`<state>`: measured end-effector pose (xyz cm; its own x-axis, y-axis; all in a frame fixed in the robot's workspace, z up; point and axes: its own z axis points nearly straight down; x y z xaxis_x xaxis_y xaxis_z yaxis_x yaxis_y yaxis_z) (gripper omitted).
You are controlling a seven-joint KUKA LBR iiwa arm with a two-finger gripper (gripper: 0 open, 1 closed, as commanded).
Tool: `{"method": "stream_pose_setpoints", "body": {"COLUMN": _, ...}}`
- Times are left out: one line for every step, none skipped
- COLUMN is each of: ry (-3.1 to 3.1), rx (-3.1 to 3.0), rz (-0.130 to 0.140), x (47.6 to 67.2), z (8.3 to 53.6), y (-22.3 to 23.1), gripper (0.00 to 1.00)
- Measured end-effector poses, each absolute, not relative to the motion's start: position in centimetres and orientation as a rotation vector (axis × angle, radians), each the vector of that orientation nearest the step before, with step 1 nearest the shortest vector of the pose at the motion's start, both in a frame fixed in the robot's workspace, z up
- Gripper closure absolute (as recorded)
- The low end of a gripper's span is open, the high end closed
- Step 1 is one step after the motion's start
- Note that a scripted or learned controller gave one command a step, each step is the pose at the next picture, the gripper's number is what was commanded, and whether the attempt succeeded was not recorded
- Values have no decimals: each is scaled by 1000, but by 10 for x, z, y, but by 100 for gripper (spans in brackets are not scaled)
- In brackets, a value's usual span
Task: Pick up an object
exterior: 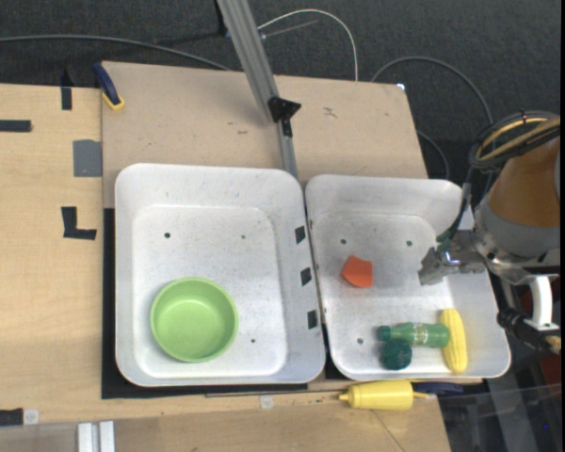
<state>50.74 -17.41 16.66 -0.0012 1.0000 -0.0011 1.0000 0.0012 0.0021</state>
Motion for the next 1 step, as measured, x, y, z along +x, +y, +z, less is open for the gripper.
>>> {"method": "stream_pose_setpoints", "body": {"ry": 2221, "rx": 2218, "rz": 1, "x": 508, "z": 206, "y": -174, "gripper": 100}}
